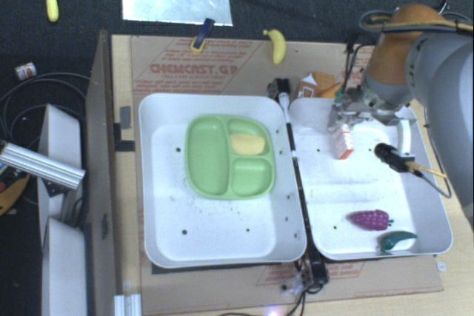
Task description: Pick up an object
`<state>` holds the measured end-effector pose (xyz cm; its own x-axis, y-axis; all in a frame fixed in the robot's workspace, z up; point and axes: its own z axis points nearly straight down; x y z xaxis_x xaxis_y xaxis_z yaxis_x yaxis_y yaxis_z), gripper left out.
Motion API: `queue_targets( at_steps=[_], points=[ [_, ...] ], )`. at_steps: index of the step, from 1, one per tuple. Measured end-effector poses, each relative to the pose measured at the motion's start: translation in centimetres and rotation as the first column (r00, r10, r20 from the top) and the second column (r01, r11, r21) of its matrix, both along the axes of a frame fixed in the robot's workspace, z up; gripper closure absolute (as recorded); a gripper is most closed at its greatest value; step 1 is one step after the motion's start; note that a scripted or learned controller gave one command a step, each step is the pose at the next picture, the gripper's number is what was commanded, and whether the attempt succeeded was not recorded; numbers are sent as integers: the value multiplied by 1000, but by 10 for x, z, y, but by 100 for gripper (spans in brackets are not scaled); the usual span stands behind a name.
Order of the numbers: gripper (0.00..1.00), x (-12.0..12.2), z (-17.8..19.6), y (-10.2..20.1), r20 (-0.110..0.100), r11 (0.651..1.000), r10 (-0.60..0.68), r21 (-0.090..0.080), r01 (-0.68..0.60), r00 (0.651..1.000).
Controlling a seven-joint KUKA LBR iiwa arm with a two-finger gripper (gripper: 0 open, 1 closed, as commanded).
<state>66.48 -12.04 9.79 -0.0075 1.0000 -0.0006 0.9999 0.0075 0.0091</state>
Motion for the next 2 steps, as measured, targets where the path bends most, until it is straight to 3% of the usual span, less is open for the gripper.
queue_targets(
  at_steps=[1, 2],
  points=[
    [100, -47, 77, 3, -1, 1000, -7, -1, 7, 1000],
    [100, -68, 125, 7, -3, 1000, -7, 0, 7, 1000]
  ],
)
